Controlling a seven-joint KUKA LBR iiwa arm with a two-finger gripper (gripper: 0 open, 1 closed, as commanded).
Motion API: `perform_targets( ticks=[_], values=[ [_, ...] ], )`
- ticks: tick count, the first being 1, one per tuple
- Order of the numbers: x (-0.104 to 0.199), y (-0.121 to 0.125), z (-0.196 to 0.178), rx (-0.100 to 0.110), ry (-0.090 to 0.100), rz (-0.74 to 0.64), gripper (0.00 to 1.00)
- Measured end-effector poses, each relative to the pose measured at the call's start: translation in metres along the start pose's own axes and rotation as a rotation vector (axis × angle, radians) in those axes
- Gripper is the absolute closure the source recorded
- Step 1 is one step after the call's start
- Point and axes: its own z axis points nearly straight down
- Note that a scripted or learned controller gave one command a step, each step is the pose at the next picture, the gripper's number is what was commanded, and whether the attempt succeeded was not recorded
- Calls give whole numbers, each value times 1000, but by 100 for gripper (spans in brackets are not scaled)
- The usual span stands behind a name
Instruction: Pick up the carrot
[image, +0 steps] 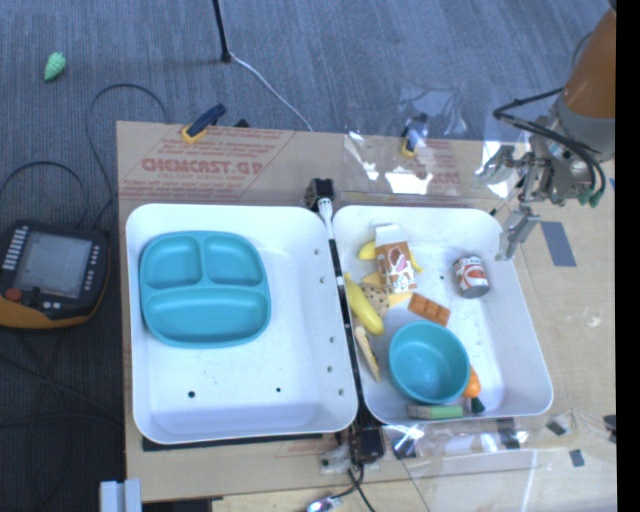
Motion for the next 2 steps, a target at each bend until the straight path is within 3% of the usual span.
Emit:
perform_targets(
  ticks=[1,2],
  values=[
    [74,26,26,-1,4,18,0],
    [130,20,45,-1,3,-166,0]
  ],
)
